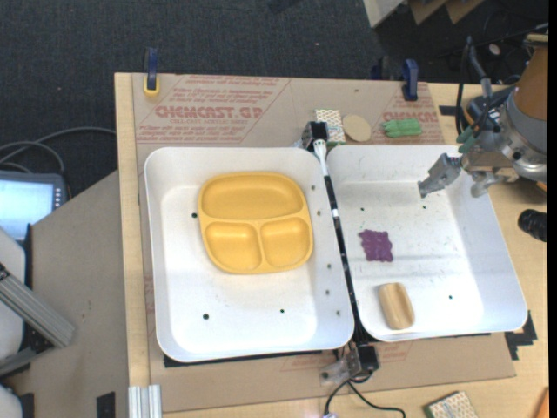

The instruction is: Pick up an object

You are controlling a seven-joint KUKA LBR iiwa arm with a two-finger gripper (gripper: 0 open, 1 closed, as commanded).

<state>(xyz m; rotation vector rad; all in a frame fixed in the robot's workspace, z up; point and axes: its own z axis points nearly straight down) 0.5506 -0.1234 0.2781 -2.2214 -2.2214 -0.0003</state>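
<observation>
In the right bin (487, 259) lie a flat purple piece (376, 245) near the middle and a tan bread-like block (396, 306) near the front edge. A yellow divided plate (257, 222) sits in the left bin (174, 294). My gripper (457, 181) hovers over the right bin's far right corner, well behind and to the right of the purple piece. Its grey fingers (433, 178) are spread open with nothing between them.
On the cardboard behind the bins lie a green object (402, 128), a round tan disc (357, 128) and a small checkered piece (328, 117). Blue clamps (409, 79) hold the board's far edge. The arm's wrist (526, 138) fills the right edge.
</observation>
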